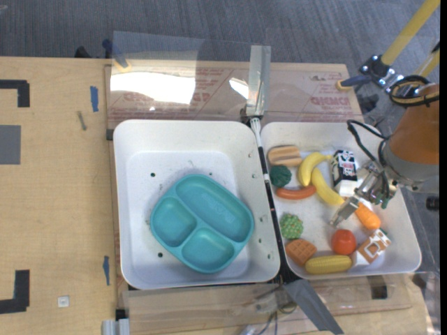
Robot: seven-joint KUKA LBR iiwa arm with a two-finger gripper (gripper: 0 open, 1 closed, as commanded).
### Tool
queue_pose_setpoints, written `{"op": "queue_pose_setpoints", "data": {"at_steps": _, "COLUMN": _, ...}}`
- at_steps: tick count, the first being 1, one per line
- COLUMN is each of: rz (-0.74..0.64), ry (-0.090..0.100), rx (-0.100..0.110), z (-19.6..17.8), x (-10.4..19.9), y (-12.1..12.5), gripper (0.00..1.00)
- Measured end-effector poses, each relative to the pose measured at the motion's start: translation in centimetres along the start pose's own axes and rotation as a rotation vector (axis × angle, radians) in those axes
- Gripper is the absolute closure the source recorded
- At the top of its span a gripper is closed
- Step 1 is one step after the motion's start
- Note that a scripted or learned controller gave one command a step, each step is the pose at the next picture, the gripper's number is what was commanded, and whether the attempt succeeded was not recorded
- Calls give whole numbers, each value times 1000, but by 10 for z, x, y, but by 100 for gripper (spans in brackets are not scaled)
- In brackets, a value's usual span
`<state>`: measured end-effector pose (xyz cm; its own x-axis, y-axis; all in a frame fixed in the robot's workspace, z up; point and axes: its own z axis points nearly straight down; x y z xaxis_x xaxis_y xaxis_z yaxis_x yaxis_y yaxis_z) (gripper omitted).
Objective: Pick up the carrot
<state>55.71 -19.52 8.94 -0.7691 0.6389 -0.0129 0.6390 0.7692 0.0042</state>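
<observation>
You had the carrot [367, 217] lying in the right bin [408, 246], near its right wall, just above the tomato [343, 241] and the small carton [375, 246]. Your pincer [355, 208] hovered right beside the carrot's left end, next to the banana [320, 180]; whether it was parted or closed, I could not tell.

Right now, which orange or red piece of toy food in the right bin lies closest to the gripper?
The carrot, just right of the gripper. The tomato lies lower, the waffle farther left.
</observation>
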Motion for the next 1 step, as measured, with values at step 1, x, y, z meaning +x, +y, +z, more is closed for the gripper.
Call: {"op": "queue_pose_setpoints", "data": {"at_steps": 1, "rz": -1, "ry": -15, "rx": -6, "z": -14, "x": -4, "y": 2, "gripper": 100}}
